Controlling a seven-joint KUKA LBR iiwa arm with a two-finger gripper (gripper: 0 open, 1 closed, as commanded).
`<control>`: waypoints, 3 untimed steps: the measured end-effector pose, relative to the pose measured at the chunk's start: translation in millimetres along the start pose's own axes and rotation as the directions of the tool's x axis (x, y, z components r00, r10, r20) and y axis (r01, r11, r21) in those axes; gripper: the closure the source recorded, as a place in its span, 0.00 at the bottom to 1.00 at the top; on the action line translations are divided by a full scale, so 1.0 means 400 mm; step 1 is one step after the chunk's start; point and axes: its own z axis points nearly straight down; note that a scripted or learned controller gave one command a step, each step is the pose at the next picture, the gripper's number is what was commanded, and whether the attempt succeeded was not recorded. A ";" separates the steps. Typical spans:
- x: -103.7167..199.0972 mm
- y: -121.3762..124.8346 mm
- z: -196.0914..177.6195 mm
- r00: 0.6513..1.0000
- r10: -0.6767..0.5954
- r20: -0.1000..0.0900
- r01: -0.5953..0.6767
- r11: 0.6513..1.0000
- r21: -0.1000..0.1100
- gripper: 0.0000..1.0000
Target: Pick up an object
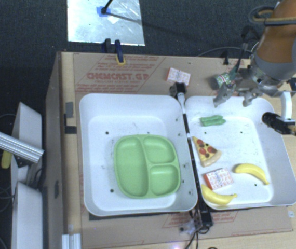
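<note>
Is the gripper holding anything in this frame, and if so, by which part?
Nothing is held. The gripper hangs with open fingers over the right bin's far edge, with bare bin between them. The green piece lies apart, nearer the camera.

Left bin holds a tray; right bin holds bananas, pizza, box, bean

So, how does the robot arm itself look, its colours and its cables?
The arm is grey metal with a rounded orange band above the wrist. Thin dark cables loop around the band. The gripper is grey, with two short grey fingers below a blocky body. A white part with a black cylinder hangs beside it.
</note>
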 end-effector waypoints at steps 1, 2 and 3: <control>-0.043 0.054 0.153 1.000 0.002 0.001 -0.002 1.000 0.001 0.00; -0.031 0.052 0.374 1.000 0.000 0.000 0.000 1.000 0.002 0.00; -0.002 -0.146 0.386 1.000 0.001 0.000 -0.001 1.000 0.002 0.00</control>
